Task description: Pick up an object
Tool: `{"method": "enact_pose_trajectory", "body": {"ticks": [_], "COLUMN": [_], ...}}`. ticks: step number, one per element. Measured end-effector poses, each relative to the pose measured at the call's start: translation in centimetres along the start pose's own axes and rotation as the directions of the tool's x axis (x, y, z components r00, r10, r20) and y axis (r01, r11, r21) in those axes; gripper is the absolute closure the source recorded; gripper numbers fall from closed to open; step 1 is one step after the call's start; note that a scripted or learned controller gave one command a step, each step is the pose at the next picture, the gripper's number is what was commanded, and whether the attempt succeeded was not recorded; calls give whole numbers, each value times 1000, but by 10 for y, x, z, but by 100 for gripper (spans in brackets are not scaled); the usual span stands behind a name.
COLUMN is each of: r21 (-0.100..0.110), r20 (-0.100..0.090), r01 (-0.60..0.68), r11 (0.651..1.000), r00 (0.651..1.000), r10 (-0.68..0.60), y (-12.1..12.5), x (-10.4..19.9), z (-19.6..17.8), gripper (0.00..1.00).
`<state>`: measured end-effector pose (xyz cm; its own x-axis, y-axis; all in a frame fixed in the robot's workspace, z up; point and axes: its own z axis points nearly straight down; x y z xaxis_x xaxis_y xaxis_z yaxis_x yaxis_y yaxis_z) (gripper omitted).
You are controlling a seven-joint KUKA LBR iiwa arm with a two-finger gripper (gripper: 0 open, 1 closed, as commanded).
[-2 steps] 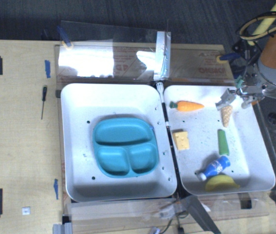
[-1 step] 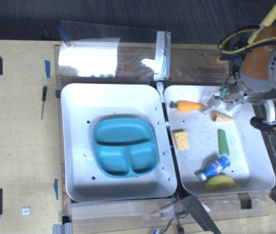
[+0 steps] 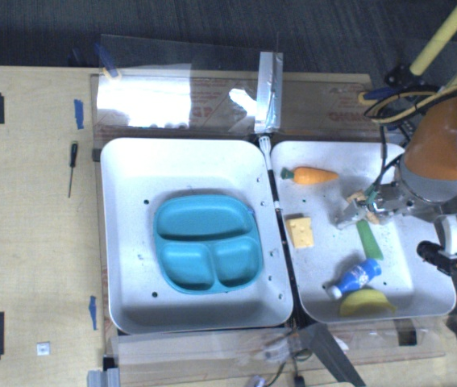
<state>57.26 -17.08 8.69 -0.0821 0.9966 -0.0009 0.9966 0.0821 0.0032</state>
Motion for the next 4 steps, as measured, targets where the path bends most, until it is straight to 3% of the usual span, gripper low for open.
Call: {"method": "enact_pose_trajectory", "body": {"ticks": [1,2,3,4], "r21": [-8,-6,-1,-1], "r20": [3,2,0,2], "r01": [-2,-2,128,-90], "r11": [1000,1000,992,996], "r00": [1000,1000,992,996], "r10": [2,2,-128,90], "y": [2,2,49,47], "x": [-1,-1,11,-25], "z": [-12,-12,1,-30], "gripper": [100,0,0,0]}}
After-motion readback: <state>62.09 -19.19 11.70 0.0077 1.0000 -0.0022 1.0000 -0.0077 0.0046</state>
